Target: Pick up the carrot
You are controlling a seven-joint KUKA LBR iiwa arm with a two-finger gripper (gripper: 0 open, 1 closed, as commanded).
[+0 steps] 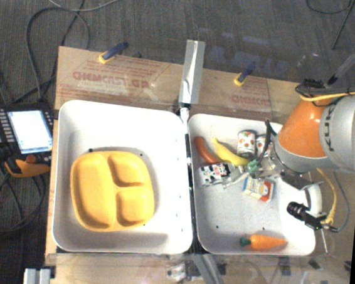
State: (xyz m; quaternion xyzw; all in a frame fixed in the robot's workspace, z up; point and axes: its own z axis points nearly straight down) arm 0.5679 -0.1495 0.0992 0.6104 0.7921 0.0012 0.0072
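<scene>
Two white bins side by side on the desk (68,76). Left bin (71,133) holds a yellow divided tray (114,190), three compartments, sitting left of centre. Right bin (218,231) holds the clutter.

Carrot (264,243) lies flat near the right bin's front wall, toward the front-right corner, green end pointing left, orange body to the right. Nothing touching it; well apart from the other items.

Arm (320,134) comes in from the right, orange band over the bin's back-right area. Jaws (258,167) sit low amid the clutter in the back half of the right bin, well apart from the carrot. Cannot tell whether they are apart or together; too small and mixed in with the items. No carrot at them.

Around them: banana (228,153) lying at a slant, a red-orange sausage-shaped item (203,150) just left of it near the bin's left wall, a small white can with red spots (246,141) at the back, a small patterned box (214,171) in front of the banana, a white-and-red carton (259,189) just by the jaws.

Black cable fitting (302,213) with a yellow cable hangs over the bin's right edge. Left of the desk, a handheld pendant (22,131) with a lit screen. Two blue-yellow clamps (113,52) on the desk's back edge.
</scene>
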